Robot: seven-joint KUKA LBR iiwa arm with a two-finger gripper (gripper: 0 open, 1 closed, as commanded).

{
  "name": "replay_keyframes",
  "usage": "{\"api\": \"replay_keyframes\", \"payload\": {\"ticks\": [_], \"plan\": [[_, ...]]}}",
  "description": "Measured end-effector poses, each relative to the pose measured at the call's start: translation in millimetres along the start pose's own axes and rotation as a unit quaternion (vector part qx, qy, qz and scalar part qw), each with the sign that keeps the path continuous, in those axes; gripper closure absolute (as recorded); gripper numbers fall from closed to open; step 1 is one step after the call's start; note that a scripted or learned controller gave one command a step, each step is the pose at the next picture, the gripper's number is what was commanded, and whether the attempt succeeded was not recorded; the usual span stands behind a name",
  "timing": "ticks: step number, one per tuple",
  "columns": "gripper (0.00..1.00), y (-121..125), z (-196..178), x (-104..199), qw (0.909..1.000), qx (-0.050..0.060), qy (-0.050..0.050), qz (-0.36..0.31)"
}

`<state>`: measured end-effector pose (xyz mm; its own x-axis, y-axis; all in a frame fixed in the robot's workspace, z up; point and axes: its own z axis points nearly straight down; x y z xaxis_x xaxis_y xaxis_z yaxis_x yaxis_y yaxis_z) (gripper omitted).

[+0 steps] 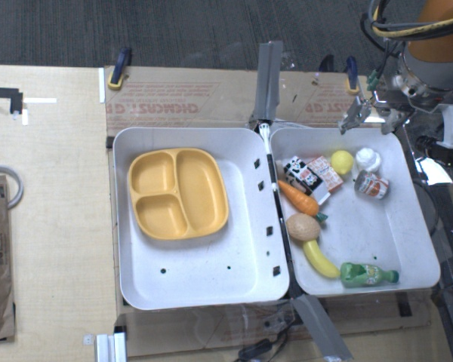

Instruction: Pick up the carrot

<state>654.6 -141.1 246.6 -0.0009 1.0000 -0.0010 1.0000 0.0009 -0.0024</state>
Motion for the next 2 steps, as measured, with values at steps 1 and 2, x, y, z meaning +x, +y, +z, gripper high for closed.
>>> {"api": "replay_keyframes", "payload": {"ticks": [1,2], "plan": [[0.0,-94.1,98.5,31.6,1.0,0.001,0.0,0.007],[0.0,-92.0,155.8,45.2,0.9995,0.0,0.0,-0.031]]}}
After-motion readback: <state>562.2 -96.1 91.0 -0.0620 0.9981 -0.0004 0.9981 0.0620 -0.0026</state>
